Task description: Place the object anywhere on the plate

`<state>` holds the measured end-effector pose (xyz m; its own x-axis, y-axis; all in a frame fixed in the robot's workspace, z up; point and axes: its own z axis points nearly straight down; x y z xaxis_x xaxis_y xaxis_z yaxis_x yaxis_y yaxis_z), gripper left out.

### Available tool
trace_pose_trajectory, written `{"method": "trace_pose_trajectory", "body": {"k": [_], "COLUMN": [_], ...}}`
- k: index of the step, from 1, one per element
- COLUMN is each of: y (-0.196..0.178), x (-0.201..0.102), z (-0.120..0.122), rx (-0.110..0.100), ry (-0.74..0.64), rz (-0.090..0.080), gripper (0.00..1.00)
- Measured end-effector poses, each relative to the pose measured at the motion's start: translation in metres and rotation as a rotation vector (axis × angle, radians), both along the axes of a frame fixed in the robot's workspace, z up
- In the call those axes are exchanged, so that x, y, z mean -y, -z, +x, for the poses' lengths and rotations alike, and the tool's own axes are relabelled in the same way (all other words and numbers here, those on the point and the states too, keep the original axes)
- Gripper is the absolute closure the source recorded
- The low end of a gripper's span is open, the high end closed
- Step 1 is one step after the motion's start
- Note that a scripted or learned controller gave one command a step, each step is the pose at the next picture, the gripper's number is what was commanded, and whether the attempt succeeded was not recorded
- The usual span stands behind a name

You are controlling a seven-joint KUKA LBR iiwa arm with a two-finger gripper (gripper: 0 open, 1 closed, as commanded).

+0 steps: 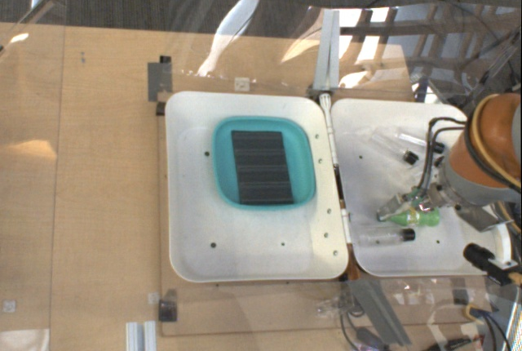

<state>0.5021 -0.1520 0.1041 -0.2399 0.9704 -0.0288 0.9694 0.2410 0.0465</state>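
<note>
A teal plate (303,170) with rounded corners lies in the left bin (245,259), and a dark ridged pad (262,167) rests on its middle. In the right bin (367,178) a small green object (422,219) lies near the front. My gripper (405,209) hangs right over that object, low in the bin, with the grey and orange arm (489,149) behind it on the right. Part of the green object is hidden under the gripper, so I cannot tell whether it is touched or held.
Two clear tubes with black caps also lie in the right bin: one (391,141) toward the back, the other (390,236) just in front of the gripper. A raised divider (334,178) separates the bins. Cables and metal frame crowd the right side.
</note>
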Motion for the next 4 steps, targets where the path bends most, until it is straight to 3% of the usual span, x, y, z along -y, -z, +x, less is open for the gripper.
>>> {"method": "trace_pose_trajectory", "body": {"k": [1, 2, 3, 4], "y": [0.000, -0.088, -0.089, -0.052], "x": [-0.019, 0.003, 0.054, 0.054], "z": [0.001, -0.001, 0.019, -0.013], "rx": [0.002, -0.044, -0.046, -0.048], "ry": [-0.061, -0.084, -0.189, -0.199], "rz": [-0.004, 0.012, 0.008, 0.009], "gripper": [0.00, 0.00, 0.00, 0.00]}}
